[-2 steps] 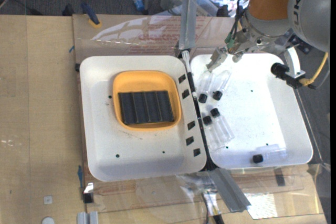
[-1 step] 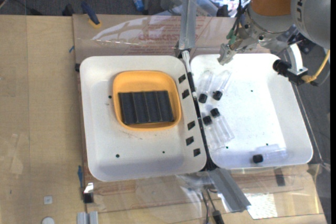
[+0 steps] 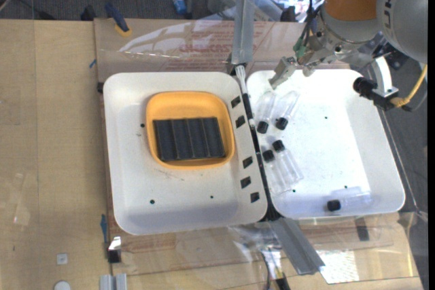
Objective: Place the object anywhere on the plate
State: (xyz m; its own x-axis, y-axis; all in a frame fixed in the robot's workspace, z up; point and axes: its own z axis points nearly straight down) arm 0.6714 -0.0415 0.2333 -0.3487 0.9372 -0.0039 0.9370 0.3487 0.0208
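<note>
Hovering over right bin's back-left corner, claw w/ nothing between its fingers.
Fingers look spread apart. Dark ribbed object lies flat on yellow plate in left bin; clear black-capped tubes scattered below me.

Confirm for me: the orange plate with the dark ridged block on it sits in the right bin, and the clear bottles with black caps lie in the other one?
Not quite. The camera view shows the orange plate, with the dark ridged block on it, in the left bin, not the right. The clear bottles with black caps lie in the other one, the right bin.
</note>
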